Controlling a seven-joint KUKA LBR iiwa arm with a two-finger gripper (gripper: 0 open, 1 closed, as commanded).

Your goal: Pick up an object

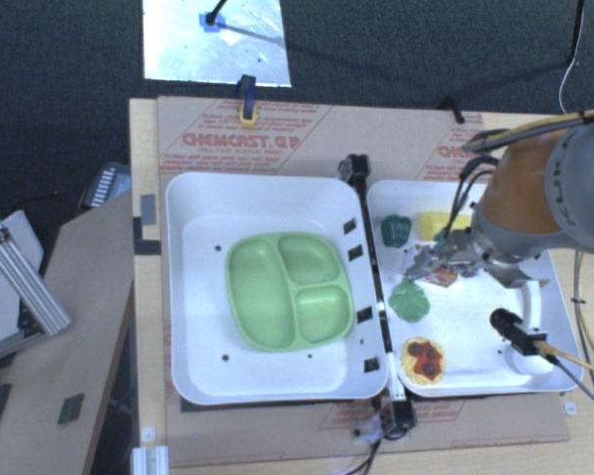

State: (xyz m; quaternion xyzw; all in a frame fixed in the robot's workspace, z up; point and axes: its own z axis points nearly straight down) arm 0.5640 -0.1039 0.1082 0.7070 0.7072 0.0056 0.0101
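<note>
Right bin [475, 336], near edge: round yellow toy with red topping [423, 359]. Just behind it, green leafy toy [410, 302]. Gripper [431, 262] positioned low beyond that, over small red-orange item [443, 279]; opening not discernible, no grasp confirmed. Teal toy pepper [396, 230] and yellow block [434, 223] located near far wall. Green divided plate [285, 290] seated in left bin [198, 216].

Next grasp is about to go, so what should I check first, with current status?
1. Gripper over the right bin: ok.
2. Targets near it, green leafy piece, teal pepper, pizza toy: ok.
3. Anything held by gripper: cannot tell.
4. Yellow item in clear view: not ok, arm partly covers it.
5. Green plate apart in the left bin: ok.
</note>
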